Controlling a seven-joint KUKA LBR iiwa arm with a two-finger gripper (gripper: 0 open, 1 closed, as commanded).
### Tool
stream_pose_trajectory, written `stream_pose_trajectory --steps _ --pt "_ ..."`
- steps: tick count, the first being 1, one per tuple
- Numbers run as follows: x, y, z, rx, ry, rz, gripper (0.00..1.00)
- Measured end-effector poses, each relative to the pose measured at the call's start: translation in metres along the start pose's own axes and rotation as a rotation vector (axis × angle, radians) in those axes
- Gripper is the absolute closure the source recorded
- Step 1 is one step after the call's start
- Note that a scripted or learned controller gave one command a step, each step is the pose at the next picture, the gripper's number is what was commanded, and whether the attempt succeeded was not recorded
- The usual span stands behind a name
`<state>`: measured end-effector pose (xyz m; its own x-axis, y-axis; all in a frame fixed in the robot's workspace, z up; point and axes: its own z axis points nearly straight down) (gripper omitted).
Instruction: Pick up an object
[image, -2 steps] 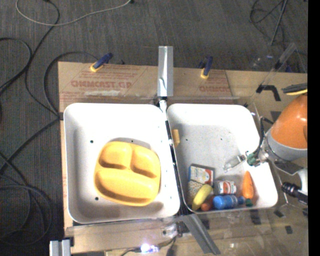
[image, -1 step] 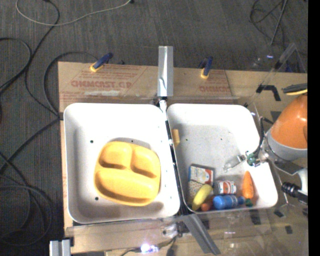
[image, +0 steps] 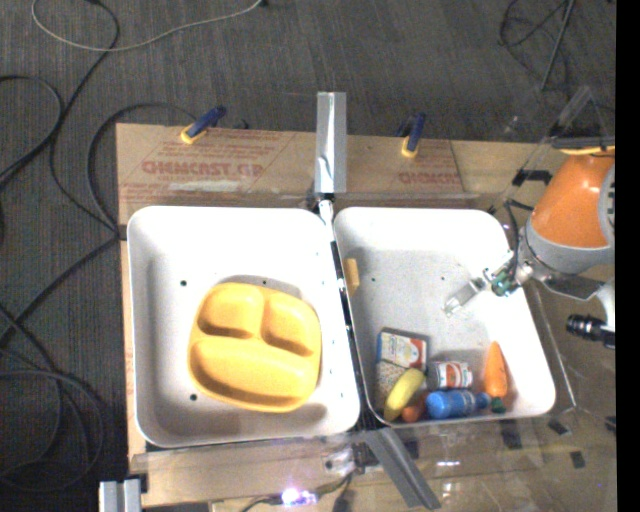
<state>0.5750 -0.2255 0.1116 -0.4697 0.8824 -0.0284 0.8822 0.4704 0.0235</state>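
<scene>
My gripper (image: 458, 298) hangs over the upper right part of the right bin (image: 420, 225), reaching in from the right edge. Below it, along the bin's near wall, lie a small white and red carton (image: 402, 350), a yellow banana (image: 404, 391), a small red and white can (image: 452, 375), a blue bottle (image: 457, 404) on its side and an orange carrot (image: 495, 369). The gripper stands apart from all of them, above bare bin floor. A thin orange stick (image: 352, 274) lies against the bin's left wall.
The left bin (image: 160, 240) holds a yellow compartment tray (image: 258, 345). A metal divider post (image: 330, 140) stands behind the gap between the bins. Blue and yellow clamps (image: 203, 123) pin the cardboard at the back.
</scene>
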Motion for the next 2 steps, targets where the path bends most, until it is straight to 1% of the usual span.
stream_pose_trajectory --steps 1,2 --pt "0.017 -0.036 0.002 -0.005 -0.009 -0.125 0.00" --pt "0.034 -0.065 0.002 -0.016 -0.021 -0.069 0.00"
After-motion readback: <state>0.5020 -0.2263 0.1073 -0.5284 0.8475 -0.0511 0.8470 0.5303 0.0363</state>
